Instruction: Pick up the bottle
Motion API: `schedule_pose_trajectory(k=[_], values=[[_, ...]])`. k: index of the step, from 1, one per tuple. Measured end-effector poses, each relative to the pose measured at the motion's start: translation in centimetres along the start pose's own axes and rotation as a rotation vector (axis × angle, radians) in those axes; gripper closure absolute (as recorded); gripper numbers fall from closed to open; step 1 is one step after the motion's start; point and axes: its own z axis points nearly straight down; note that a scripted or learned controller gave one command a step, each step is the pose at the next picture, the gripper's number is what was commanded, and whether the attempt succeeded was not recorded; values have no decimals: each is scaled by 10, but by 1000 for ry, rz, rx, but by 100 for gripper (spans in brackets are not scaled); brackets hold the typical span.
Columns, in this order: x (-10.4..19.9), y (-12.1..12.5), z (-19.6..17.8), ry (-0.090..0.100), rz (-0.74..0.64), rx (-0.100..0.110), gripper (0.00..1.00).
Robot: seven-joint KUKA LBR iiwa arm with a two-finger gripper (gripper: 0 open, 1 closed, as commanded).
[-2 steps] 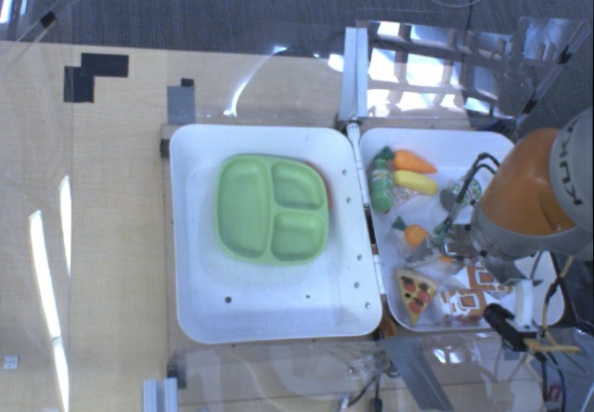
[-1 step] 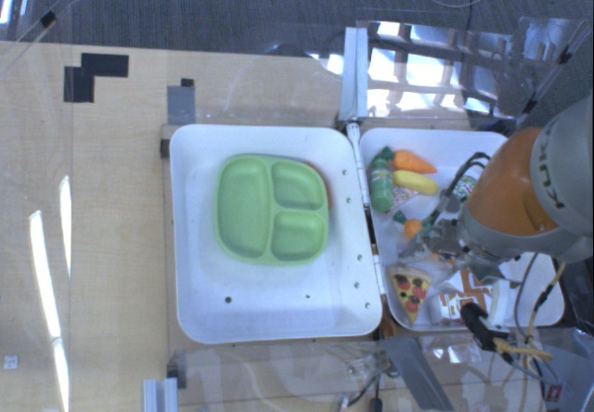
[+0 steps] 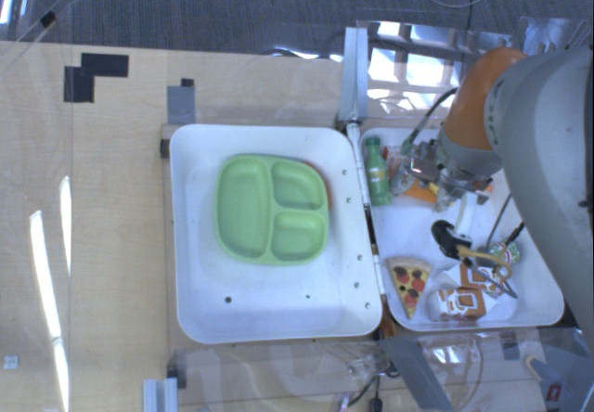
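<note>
The green bottle [image 3: 377,170] lies lengthwise along the left wall of the right bin [image 3: 548,308], its cap toward the far end. My gripper [image 3: 415,174] is low in that bin, just to the right of the bottle and a little apart from it. The grey wrist and orange band above cover most of it. Nothing shows held in it.
A green divided plate [image 3: 272,208] lies in the left bin [image 3: 278,322]. In the right bin's near part are a toy pizza slice [image 3: 408,279] and a brown and white packet [image 3: 461,302], with small colourful items [image 3: 506,255] by the right wall. The arm covers the bin's far right.
</note>
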Motion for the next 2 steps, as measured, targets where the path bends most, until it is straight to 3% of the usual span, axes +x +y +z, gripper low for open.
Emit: schedule_pose_trajectory(k=[1, 2], values=[[0, 0, 0, 0, 0, 0, 0], [3, 2, -13, 2, -10, -5, 100]])
